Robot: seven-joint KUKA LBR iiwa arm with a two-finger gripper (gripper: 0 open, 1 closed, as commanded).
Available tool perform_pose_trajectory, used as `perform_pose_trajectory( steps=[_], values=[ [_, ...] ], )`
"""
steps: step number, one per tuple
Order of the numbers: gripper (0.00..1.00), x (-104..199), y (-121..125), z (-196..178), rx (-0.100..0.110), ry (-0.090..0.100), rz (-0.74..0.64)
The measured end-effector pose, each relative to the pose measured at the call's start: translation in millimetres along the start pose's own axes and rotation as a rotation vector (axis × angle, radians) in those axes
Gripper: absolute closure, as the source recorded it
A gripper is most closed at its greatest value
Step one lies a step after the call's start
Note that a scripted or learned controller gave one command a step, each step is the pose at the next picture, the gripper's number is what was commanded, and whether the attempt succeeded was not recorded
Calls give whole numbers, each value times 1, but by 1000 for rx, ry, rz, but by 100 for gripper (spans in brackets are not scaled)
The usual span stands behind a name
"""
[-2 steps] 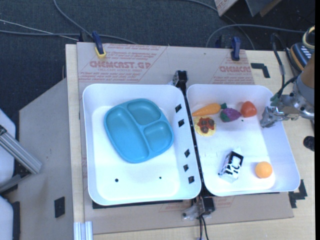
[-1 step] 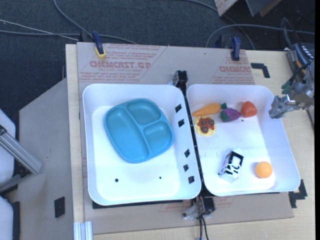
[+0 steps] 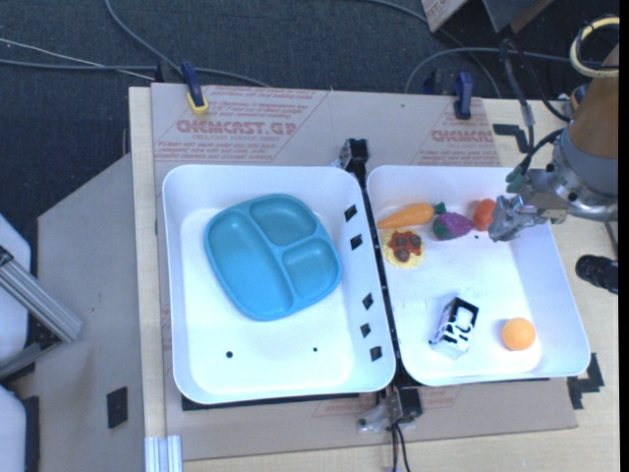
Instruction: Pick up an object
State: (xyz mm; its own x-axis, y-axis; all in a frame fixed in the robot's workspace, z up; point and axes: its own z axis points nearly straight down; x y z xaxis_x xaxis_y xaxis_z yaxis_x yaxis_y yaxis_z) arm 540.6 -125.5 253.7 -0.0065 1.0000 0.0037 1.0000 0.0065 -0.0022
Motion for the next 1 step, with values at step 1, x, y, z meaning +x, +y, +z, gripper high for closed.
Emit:
perform_pose_trajectory(
  steps=[1],
  values=[
    [100, 52, -4, 15, 1, 0, 0]
  ],
)
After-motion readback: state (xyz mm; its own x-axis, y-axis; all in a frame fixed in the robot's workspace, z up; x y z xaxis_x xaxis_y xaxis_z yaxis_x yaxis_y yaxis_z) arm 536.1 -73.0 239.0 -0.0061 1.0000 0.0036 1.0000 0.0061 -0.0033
